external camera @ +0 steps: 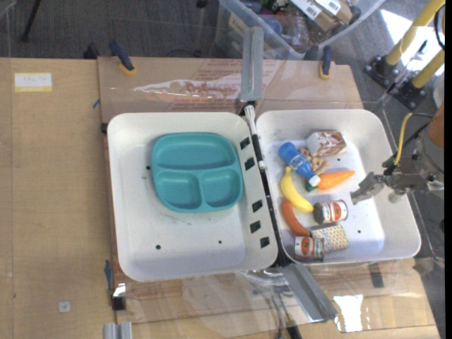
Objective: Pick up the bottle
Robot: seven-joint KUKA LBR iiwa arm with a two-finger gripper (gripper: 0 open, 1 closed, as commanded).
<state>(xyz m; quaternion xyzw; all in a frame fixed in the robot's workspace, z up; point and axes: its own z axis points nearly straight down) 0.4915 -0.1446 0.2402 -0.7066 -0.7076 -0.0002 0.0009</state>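
On the left, a teal divided plate [196, 171] lies in the left bin [127, 189]. Across the centre divider, the right bin [395, 224] holds a cluster of things: the blue bottle [296, 162] lies on its side near the bin's upper left, just beside a yellow banana [295, 193], with an orange carrot [332, 180] close to its cap end. Below them sit a sausage [294, 219] and two small cans [330, 211]. Further right, the gripper [369, 188] hovers over the bare floor of that bin, apart from the bottle; whether it is spread or pressed together I cannot tell. This looks like the approach step, nothing yet picked up. The next move calls for travelling left and up to the bottle, then lining up across its body while avoiding the banana and carrot.
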